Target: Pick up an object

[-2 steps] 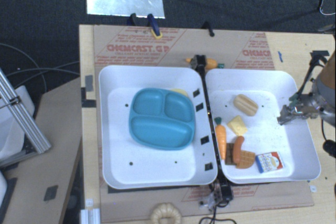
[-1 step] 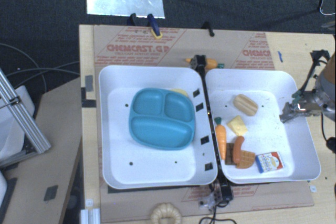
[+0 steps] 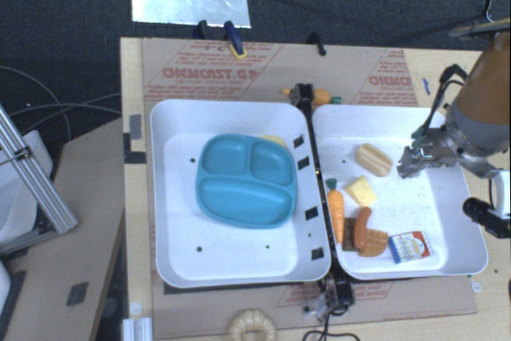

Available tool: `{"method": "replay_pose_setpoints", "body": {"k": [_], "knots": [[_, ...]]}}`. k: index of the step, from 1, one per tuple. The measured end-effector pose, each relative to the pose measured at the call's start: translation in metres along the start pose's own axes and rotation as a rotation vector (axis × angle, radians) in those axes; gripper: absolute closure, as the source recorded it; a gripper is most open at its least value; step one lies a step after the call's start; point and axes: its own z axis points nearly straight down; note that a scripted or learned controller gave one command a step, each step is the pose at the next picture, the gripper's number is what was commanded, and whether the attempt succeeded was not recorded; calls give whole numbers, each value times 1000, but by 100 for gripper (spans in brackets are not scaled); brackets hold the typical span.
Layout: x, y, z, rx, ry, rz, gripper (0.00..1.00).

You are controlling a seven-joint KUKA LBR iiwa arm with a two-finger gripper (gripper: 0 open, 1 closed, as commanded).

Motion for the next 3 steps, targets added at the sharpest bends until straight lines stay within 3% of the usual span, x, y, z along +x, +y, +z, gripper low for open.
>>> {"method": "replay_pose_setpoints", "body": {"k": [1, 2, 3], "knots": [[40, 20, -2, -1, 0, 0, 100], [85, 55, 1, -1, 0, -1, 100], [96, 59, 1, 0, -2, 3, 100]]}}
